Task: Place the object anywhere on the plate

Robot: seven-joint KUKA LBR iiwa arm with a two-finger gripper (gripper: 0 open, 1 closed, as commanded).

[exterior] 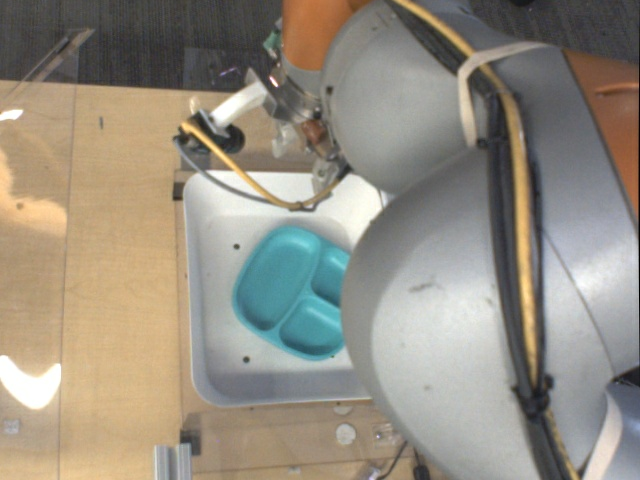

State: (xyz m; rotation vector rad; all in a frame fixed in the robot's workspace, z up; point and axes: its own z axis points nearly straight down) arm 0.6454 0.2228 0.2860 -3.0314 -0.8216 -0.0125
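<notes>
One teal plate (290,293) is lying in a white bin (210,268), the arm (460,218) covering its right edge; finger state unclear.

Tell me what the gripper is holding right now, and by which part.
It cannot be told. The gripper hangs over the far rim of the white bin, and no object is visible at it. The teal divided plate lies bare.

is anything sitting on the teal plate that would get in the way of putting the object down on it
Nothing visible lies on the teal plate; the compartments that show are bare. The arm covers the plate's right edge and the white bin beyond, so that part cannot be checked.
</notes>
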